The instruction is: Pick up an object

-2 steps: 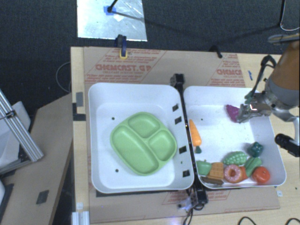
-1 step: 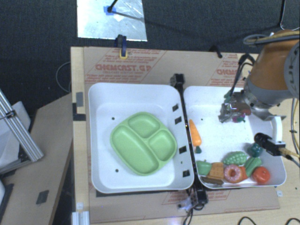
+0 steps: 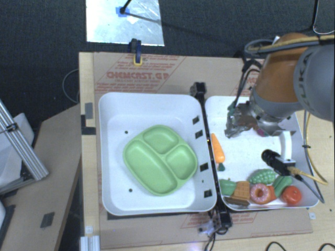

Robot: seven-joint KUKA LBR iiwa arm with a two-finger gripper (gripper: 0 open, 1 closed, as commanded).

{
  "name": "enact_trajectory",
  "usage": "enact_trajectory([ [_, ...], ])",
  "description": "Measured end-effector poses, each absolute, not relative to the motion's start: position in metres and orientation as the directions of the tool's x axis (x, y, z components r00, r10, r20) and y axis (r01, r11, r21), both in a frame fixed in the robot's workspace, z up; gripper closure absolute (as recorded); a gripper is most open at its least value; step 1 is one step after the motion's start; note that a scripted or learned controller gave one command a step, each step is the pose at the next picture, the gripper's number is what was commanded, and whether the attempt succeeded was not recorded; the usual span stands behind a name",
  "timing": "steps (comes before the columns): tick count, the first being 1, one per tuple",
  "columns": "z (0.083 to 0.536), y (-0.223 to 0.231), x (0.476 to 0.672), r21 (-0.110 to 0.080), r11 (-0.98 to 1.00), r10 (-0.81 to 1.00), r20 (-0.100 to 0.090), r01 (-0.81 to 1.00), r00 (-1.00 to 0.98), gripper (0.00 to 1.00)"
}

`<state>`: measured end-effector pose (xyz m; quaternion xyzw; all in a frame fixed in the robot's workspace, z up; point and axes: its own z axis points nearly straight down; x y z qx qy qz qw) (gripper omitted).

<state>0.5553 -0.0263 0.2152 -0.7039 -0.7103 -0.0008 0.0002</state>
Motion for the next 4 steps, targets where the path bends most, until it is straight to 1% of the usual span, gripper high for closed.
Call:
enact_trajectory([
  [1,0.226,-0.034,0.567,0.003,0.007,1.0,0.0,1.0,-0.007,1.0],
  [2,0.234,-0.029,0.553,0.0,0.007,1.0,0.001,1.0,-0.007,1.0],
  [3,0.215,-0.034,0.559,0.0,0.001,1.0,0.0,1.0,-0.001,1.0],
  [4,0.215,-0.031,0.561,0.002,0.004,1.0,0.0,1.0,-0.004,1.0],
])
